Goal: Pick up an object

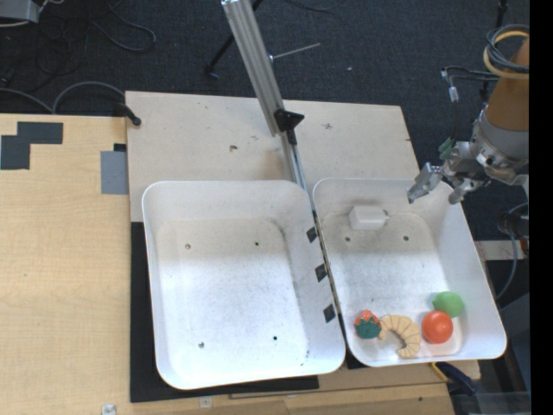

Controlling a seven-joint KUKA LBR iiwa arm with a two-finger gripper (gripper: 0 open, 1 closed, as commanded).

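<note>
Presently two-finger gripper (438, 185) hovers over top-right rim of right shallow white bin (484, 271), jaws apart, nothing between them. Nothing picked yet (candidates: white rectangular block (367, 216) mid-bin, red-orange ball (438, 327) near front). Descent, grasp, lift remain.

Both bins are white, the left bin (173, 232) speckled with small dark dots, the right bin (467, 258) plain. Near the right bin's front edge lie a red ball (437, 327), a green piece (448, 302) just behind it, a tan ridged crescent (402, 332), and a small red-and-teal object (367, 324). A white block (367, 217) sits toward the back edge. The surface (60, 258) is pale wood with grey rectangles; the tool (441, 182) is grey metal.
</note>
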